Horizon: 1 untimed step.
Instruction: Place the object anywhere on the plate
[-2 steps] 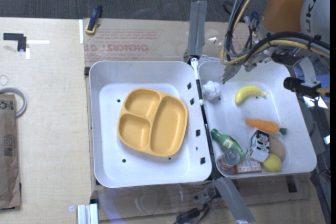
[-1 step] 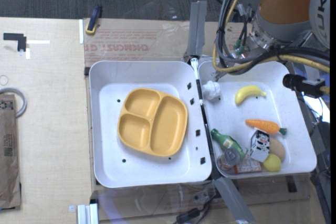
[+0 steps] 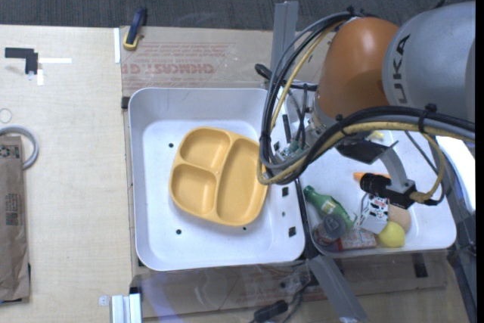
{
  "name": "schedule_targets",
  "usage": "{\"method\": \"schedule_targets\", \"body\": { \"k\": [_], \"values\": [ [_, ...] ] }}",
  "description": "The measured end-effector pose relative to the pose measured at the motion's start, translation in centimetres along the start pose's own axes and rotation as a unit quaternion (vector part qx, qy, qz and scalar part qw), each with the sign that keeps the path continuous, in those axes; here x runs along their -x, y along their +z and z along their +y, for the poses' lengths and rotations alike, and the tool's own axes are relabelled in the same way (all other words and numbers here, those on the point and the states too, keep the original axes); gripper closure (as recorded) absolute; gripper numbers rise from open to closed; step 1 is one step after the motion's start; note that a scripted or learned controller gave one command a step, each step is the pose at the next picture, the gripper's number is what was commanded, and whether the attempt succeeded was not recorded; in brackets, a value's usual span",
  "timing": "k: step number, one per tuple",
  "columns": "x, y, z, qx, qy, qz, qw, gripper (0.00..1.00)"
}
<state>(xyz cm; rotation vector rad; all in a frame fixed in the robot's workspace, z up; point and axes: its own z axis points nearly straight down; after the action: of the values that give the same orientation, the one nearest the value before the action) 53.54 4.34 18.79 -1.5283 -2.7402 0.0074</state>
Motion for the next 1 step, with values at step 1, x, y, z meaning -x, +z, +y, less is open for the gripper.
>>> {"method": "schedule_targets", "body": {
  "k": [1],
  "values": [
    [0.27,-0.61,-0.06,-0.002,0.003,0.0,1.0,1.0]
  ]
}}
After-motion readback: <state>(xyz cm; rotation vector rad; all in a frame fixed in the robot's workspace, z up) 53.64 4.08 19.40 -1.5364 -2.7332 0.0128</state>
